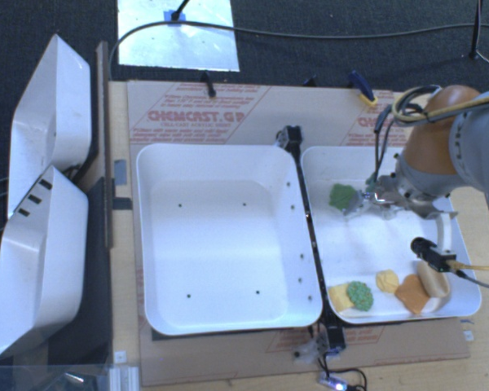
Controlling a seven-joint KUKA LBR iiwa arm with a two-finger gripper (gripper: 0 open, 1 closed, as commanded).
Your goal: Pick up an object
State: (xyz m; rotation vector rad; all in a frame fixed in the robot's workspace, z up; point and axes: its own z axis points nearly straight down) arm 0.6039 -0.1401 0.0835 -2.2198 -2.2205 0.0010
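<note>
Camera view: tool (363,199) state, cannot tell; touching bumpy green lump (341,195) in glossy right bin (391,247).

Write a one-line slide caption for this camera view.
Grey KUKA arm's two-finger gripper reaches a small green leafy object in the right shallow white bin.

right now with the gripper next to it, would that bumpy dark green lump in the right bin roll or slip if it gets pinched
The bumpy dark green lump looks rounded with no flat face showing, so a nudge would probably roll it across the smooth white right bin. Its knobbly surface may give the gripper some purchase, though an off-centre pinch could squirt it out. It looks small, so probably light.
</note>
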